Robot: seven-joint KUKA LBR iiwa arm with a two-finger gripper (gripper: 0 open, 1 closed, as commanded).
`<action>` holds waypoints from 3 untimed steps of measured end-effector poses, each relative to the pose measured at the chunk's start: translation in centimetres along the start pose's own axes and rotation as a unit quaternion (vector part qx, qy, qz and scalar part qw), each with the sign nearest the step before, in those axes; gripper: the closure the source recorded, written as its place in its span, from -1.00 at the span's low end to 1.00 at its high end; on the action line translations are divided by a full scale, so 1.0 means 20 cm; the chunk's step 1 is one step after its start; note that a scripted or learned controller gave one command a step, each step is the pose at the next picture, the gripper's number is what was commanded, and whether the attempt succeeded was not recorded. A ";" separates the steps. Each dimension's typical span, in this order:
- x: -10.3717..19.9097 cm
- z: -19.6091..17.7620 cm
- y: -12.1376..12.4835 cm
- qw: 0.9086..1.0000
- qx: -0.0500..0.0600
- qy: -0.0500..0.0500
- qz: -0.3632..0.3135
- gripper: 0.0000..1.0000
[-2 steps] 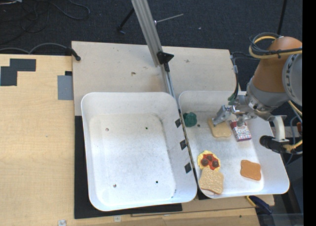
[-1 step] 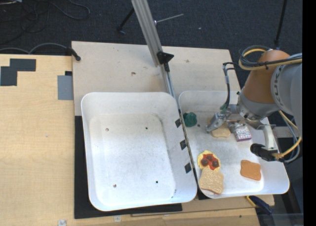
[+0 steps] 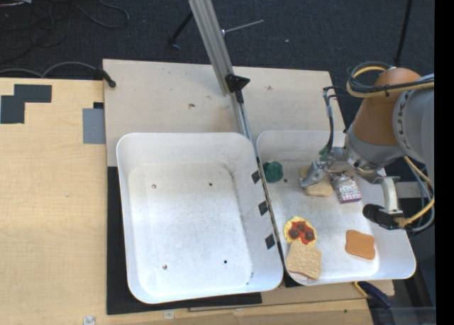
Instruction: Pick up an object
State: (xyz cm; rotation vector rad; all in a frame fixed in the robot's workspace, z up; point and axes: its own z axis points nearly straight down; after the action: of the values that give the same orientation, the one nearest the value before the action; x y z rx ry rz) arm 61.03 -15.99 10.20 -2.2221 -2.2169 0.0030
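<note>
White plastic bins sit side by side on the table (image 3: 177, 96), and the arm's gripper (image 3: 317, 174) is down in the right bin (image 3: 397, 263), near its centre, over a pale tan piece (image 3: 320, 189). The piece lies directly under the gripper's tip, touching it or nearly so, but whether the gripper is spread or closed I cannot tell, and nothing shows the piece gripped.

If the tan piece is the target, a good pick calls, as I judge it, for the gripper to be centred over it, low enough to catch its sides, and squeezed before any lift. The piece looks flat and small, so a shallow or off-centre close would likely slide off it. A small printed pack (image 3: 347, 189) lies just beside it at 3 o'clock and could get nudged or pinched along with it.

Around the tan piece in the right bin: a green object (image 3: 273, 170) at 9 o'clock by the wall, a yellow round with red spots (image 3: 300, 230) at 7 o'clock, a bread slice (image 3: 304, 262) touching that round at the round's 6 o'clock, and an orange block (image 3: 360, 245) at 5 o'clock. In the left bin (image 3: 142, 147) I see just dark specks on the floor.
</note>
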 end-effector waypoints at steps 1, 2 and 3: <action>0.00 -0.21 0.00 1.000 -0.002 0.000 -0.001 1.00; -0.03 -0.44 0.01 1.000 -0.003 -0.001 0.000 1.00; -0.05 -0.66 0.03 1.000 -0.003 -0.001 -0.001 1.00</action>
State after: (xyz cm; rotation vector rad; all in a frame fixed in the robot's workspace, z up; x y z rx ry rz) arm 61.74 -16.97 23.32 -2.2234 -2.2234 -0.0025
